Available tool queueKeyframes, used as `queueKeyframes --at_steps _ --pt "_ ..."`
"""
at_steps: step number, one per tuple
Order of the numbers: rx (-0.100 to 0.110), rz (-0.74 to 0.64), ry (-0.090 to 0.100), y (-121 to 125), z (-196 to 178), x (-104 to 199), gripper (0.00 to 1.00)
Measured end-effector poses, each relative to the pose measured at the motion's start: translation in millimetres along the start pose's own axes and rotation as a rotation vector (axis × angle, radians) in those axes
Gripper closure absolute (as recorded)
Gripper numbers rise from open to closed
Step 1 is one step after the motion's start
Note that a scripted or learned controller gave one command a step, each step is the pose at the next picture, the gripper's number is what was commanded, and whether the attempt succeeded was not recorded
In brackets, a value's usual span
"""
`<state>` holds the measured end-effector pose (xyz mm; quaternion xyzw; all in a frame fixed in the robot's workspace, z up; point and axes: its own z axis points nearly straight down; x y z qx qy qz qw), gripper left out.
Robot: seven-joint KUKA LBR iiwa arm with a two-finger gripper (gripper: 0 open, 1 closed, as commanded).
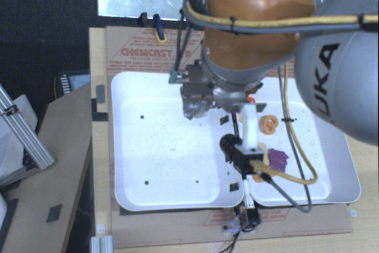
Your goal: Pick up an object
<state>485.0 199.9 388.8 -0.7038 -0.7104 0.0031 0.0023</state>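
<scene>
— Dark backdrop, cardboard sheet [136, 51] on the bench under both bins. Left side first?

— Left bin [160, 145]: white floor, a few tiny dark specks, nothing I'd call a pickable object.

— Gripper?

— Gripper [195, 102] sits over the left bin's upper right part, near the divider between the bins. It's tucked under the big orange-banded arm [260, 15]. Open or closed, I can't tell; the metal there is a grey blur.

— Anything in it?

— Nothing visible in it. Not logging a hold.

— Right of that?

— Right bin [331, 169]. Orange ring [270, 124] lies near its left wall, and purple object [277, 158] lies just below the ring, apart from it. Both rest on the bin floor. A yellow cable [296, 145] loops over that bin and passes just beside the purple one.

— So the task's things are all in the right bin?

— The ones I can make out, yes. The gripper is a bin away from them, touching neither.

— Progress?

— Early, I'd judge. No object lifted and no grasp shown. What's left is the whole pick: get over an object, come down, close on it, raise it.

— Risk?

— The cable near the purple object could snag, I'd guess. The ring looks the clearer target.
</scene>
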Motion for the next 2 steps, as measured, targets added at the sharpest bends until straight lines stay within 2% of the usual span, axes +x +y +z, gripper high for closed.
queueKeyframes --at_steps 1,2 --pt "-0.003 0.013 -0.001 1.4 56.6 -46.3 1.00" --pt "-0.017 0.015 0.002 1.8 -7.5 -108.1 1.00"
